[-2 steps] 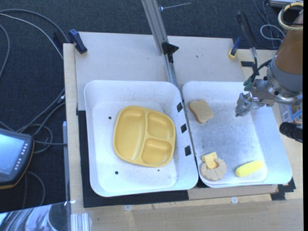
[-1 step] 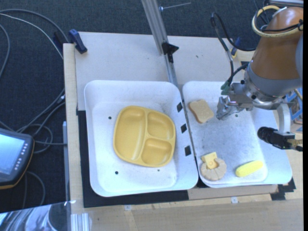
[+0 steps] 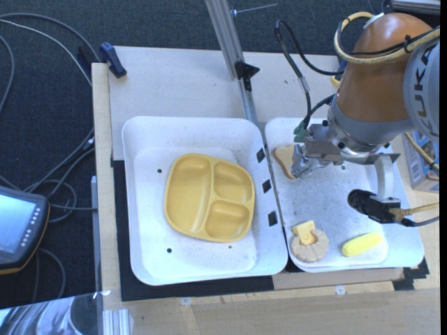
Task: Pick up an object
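My gripper [image 3: 300, 166] hangs low over the upper left part of the right bin [image 3: 328, 194]. It sits right at the edge of a tan bread-like slice [image 3: 283, 159], which lies against the bin's left wall; I cannot tell whether it touches the slice. A round tan piece with a pale yellow chunk on top [image 3: 309, 241] lies at the bin's front left. A yellow oblong object [image 3: 362, 244] rests at the front right.
The left bin [image 3: 140, 187] holds a yellow divided plate [image 3: 209, 197]. A metal post [image 3: 227, 26] rises behind the wall between the bins. The arm's bulky orange and grey body [image 3: 380, 75] overhangs the right bin's back.
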### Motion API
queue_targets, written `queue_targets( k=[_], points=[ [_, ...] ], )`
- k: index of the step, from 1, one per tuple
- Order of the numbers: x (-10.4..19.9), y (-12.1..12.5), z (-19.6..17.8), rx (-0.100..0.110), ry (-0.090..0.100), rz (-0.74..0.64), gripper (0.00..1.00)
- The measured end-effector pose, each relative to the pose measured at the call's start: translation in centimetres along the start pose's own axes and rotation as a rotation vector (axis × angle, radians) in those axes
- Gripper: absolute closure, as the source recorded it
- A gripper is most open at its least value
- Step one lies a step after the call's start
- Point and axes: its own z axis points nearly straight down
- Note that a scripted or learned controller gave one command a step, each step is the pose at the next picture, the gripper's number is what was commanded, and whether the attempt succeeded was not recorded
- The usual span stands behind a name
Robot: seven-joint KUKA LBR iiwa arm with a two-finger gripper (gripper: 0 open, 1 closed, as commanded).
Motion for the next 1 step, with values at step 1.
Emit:
queue_targets(
  k=[1],
  points=[
    [5.75,-0.61,1.92,0.003,0.000,0.000,1.00]
  ],
)
